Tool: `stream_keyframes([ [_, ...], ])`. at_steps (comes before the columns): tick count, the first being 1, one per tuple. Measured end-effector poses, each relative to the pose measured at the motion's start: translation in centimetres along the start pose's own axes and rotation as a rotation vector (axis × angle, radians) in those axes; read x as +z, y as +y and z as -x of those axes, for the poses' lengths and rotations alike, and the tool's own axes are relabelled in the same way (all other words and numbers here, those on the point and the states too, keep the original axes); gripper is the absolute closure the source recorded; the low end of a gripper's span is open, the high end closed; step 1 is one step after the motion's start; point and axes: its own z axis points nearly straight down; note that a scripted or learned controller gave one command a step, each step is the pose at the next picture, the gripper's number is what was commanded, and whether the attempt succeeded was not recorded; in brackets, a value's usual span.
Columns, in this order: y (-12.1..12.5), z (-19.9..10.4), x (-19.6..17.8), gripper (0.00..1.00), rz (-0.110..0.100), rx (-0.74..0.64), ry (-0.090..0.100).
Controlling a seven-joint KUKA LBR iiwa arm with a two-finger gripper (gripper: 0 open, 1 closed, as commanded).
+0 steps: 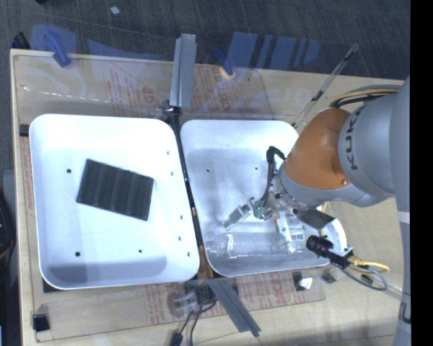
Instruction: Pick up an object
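A dark grey ribbed rectangular pad lies flat in the left bin, slightly turned. In the right bin my gripper is down near the floor, under the orange band of the arm. A clear plastic bottle lies along the front wall just below the gripper. A small object with a white and green label lies beside the gripper on its right, partly covered by the wrist. What sits directly under the gripper is hidden.
The arm's grey body covers the right bin's right side. A grey divider post stands behind the two bins. Cables and a black fitting lie at the right bin's front right corner.
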Motion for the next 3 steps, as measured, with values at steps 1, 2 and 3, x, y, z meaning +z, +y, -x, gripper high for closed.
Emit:
stream_keyframes([
  [1, -2.6, 2.2, -6.9, 0.0, 0.003, 0.007, -0.004],
  [2, 0.7, 3.5, -4.8, 0.0, 0.002, -0.015, -0.004],
  [3, -1.1, 2.8, -6.3, 0.0, 0.001, 0.077, -0.001],
])
